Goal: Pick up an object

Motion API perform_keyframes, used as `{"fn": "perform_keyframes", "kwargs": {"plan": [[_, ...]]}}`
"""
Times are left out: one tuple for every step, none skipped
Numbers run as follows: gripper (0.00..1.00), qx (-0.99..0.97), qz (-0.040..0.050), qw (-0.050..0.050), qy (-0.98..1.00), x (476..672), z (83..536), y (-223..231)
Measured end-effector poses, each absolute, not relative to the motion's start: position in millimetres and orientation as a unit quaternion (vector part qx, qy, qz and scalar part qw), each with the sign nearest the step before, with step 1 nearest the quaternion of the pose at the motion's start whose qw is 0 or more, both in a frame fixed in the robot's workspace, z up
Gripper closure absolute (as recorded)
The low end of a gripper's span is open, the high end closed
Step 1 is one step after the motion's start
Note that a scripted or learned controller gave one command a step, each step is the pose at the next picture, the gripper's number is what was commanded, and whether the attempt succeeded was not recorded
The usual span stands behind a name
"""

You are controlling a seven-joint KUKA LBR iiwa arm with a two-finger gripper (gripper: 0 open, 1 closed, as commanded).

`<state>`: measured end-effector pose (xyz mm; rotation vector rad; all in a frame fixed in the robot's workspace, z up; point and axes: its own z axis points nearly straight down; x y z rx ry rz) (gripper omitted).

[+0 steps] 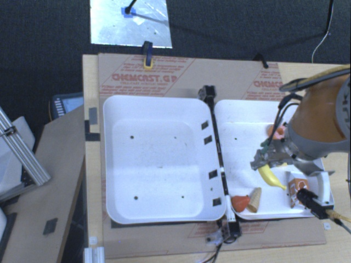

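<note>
- Camera view: two white bins sit side by side on the bench; the left bin (159, 163) holds nothing that can be seen, and the right bin (241, 141) holds several small things.
- The grey arm (323, 119) with its orange band reaches in from the right and hangs over the right bin's middle.
- The gripper (265, 160) points down and to the left, low over the bin floor. Its fingers are dark and blurred together, so how wide they stand cannot be told, and nothing can be seen gripped between them.
- A yellow banana (271, 177) lies on the bin floor just below the gripper's tip, its upper end touching or nearly touching the gripper; whether it is actually grasped cannot be told.
- An orange-red piece (275, 131) shows just above the gripper, partly hidden by the arm.
- At the bin's near edge lie a red item (239, 203) and a tan cone (254, 200), touching each other, well apart from the gripper.
- A brown-and-white packet (298, 190) lies near the right rim, beside the banana's lower end.
</note>
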<state>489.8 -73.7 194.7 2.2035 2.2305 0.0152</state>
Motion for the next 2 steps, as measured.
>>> {"fn": "perform_keyframes", "kwargs": {"plan": [[1.00,0.701,0.0025,-0.001,0.713,498.7,183.7,43.8],[1.00,0.705,0.0015,0.001,0.710,499.5,194.7,35.4]]}}
